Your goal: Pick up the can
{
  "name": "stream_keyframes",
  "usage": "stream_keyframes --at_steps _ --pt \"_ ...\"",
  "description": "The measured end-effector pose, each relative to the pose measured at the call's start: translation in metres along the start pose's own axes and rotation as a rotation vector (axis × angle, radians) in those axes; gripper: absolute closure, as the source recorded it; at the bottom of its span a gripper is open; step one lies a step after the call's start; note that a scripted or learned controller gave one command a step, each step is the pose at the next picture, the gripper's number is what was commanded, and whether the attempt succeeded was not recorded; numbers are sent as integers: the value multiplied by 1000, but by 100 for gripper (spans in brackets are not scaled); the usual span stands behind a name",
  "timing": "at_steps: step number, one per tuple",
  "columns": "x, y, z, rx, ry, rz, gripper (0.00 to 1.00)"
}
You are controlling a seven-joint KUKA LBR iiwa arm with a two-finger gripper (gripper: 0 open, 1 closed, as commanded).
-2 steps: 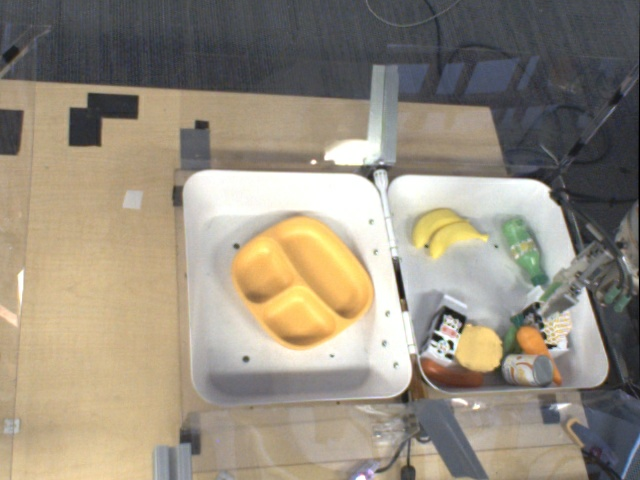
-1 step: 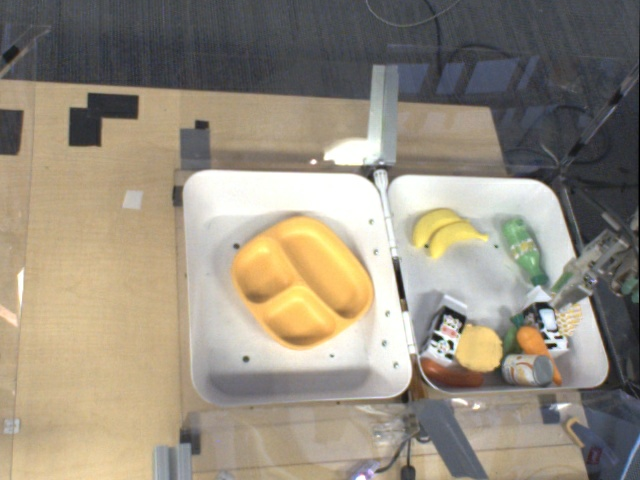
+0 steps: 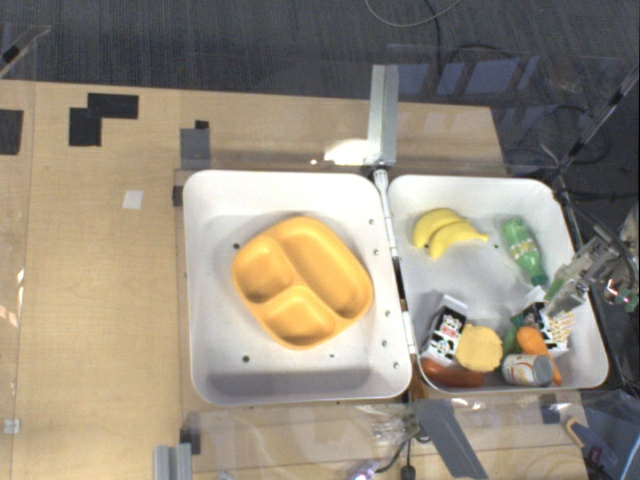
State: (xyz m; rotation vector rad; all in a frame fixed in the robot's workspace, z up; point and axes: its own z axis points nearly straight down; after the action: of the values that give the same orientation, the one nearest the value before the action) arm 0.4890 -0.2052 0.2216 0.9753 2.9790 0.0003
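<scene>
Two shallow white bins sit side by side on the wooden worktop point(image 3: 90, 268). The left bin point(image 3: 210, 368) carries a yellow divided tray point(image 3: 302, 280), lying at a slant near the middle. The right bin point(image 3: 480, 193) holds the clutter. A pair of bananas point(image 3: 447, 232) lies near its far left part, and a green bottle point(image 3: 522, 248) lies to the right of them. Along the near wall, a black and white carton point(image 3: 447, 332) leans beside a round yellow biscuit-like piece point(image 3: 479, 349), with a red thing point(image 3: 450, 374) under them. The can point(image 3: 528, 370) lies on its side in the near right corner of this bin, just beside a small orange ball point(image 3: 532, 342). The claw point(image 3: 562, 293) reaches in over the right rim, above and a little beyond the can, near a second black and white pack point(image 3: 552, 328). Whether the claw is released or clenched cannot be told, for it is too small and blurred. Nothing can be made out in its grasp.
</scene>
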Motion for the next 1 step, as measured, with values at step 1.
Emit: stream_keyframes --at_steps 1 --pt "-2 0 -158 -2 -9 -135 100"
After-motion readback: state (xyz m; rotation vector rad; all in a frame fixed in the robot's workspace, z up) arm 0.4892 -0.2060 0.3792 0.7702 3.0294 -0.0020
